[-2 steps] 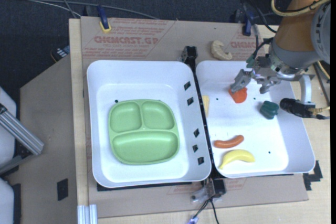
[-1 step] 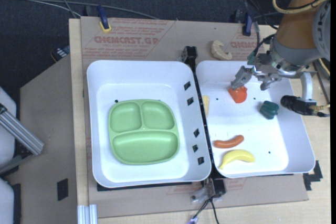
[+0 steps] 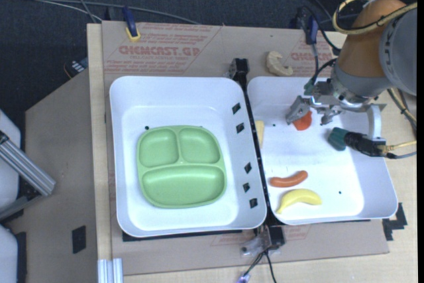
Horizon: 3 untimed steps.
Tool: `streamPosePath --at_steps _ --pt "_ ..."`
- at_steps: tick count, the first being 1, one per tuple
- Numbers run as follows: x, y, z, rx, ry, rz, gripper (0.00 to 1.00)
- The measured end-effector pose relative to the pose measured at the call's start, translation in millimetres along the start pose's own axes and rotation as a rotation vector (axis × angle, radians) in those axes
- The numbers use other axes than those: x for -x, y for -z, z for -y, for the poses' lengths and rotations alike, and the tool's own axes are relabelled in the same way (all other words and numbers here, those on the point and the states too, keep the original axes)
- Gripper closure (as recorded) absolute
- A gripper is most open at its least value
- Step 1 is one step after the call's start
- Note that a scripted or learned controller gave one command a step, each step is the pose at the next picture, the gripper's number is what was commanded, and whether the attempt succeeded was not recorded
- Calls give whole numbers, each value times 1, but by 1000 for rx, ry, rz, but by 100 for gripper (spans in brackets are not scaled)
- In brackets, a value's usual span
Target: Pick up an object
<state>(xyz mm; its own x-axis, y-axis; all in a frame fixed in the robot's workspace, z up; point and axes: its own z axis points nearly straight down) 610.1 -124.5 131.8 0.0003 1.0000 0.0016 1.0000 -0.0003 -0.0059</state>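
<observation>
Item: two-finger metal pincer [image 3: 310,114] on the grey arm, low in the right shallow white bin [image 3: 371,202], fingers spread either side of a small orange-red rounded object [image 3: 303,122] near the bin's upper middle. Nothing visibly clamped.

Step, as judged: closing on the target. Next move calls for shutting the fingers squarely, then lifting.

Obscured: the object's upper part, under the pincer; actual contact cannot be told.
</observation>
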Motion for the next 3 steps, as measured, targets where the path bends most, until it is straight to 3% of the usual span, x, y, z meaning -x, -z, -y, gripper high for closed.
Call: streamPosePath --at_steps 1,2,3 --pt "-1 -50 1 -1 1 0 0" --pt "-1 -35 -1 6 0 0 100" --pt "-1 22 -13 13 2 3 100"
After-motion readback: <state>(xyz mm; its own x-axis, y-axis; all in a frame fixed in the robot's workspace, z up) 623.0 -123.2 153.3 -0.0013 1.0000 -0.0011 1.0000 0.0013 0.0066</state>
